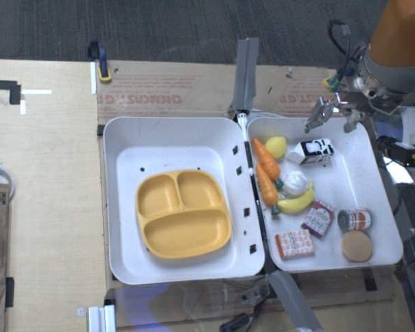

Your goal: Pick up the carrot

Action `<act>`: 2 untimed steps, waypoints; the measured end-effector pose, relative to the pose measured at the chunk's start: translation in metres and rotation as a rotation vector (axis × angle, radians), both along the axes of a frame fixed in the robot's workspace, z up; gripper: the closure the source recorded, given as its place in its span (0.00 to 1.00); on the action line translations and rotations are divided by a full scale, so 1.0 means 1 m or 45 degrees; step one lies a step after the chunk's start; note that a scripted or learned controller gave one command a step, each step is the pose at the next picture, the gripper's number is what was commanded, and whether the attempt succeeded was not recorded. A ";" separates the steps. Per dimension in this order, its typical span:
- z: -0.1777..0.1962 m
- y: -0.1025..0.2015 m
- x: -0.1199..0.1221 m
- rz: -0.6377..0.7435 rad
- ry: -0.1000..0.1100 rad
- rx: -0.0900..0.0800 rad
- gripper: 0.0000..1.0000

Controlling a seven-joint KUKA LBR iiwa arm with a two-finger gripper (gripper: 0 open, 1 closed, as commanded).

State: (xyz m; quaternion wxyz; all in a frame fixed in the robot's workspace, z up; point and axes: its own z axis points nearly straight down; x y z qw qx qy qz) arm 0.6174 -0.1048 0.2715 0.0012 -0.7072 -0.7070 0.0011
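Two orange carrots lie along the left wall of the right bin [384, 185]. The upper carrot [266, 157] points toward the back, and the lower carrot [267, 185] continues below it, touching a banana [297, 200]. My gripper [335, 118] hangs over the back edge of the right bin, well to the right of and behind the carrots. It is open with nothing between its fingers.
A lemon [276, 146], a small black-and-white carton [316, 151], a white ball [294, 181], two red packets [318, 218], a can [354, 220] and a brown disc [357, 246] share the right bin. The left bin [117, 185] holds a yellow divided plate [184, 213].
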 end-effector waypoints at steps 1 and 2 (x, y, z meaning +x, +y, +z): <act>-0.129 -0.053 0.041 -0.163 -0.001 -0.002 0.00; -0.159 -0.077 0.017 -0.322 -0.038 0.005 0.00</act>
